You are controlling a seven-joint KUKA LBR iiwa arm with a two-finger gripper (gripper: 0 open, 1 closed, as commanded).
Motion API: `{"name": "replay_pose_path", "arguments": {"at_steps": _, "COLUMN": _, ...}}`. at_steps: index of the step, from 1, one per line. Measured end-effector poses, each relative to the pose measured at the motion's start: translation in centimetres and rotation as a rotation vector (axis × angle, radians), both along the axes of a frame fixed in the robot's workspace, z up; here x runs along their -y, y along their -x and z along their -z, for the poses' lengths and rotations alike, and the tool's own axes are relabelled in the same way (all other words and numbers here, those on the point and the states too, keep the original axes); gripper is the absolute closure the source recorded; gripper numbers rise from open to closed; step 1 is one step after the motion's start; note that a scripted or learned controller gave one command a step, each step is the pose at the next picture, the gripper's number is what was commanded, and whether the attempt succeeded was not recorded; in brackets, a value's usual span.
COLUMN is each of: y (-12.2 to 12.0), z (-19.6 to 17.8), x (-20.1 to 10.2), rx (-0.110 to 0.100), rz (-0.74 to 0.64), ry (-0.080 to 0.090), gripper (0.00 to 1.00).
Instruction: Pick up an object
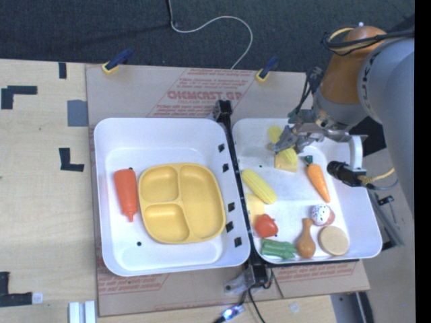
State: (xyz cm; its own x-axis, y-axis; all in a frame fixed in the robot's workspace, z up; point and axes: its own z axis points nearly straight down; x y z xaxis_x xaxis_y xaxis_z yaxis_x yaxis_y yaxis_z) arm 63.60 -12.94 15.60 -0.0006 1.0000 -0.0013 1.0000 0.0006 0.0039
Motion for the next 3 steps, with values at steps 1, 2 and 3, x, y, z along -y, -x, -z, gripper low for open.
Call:
{"name": "replay_pose_path", "arguments": {"at_steps": 1, "y": 0.6, "z": -4.7, "x": 0.5, "rx": -0.001, "rz": 0.000, "ry": 0.000, "gripper": 1.00}}
{"name": "replay_pose_path", "arguments": {"at_steps": 2, "y": 0.5, "z": -7.0, "x": 0.5, "rx": -0.002, "rz": -0.001, "ry": -0.001, "gripper": 1.00}}
{"name": "replay_pose_path", "arguments": {"at_steps": 3, "y": 2.9, "z": -5.9, "x": -4.5, "rx": -0.007, "rz": -0.004, "ry": -0.003, "gripper": 1.00}}
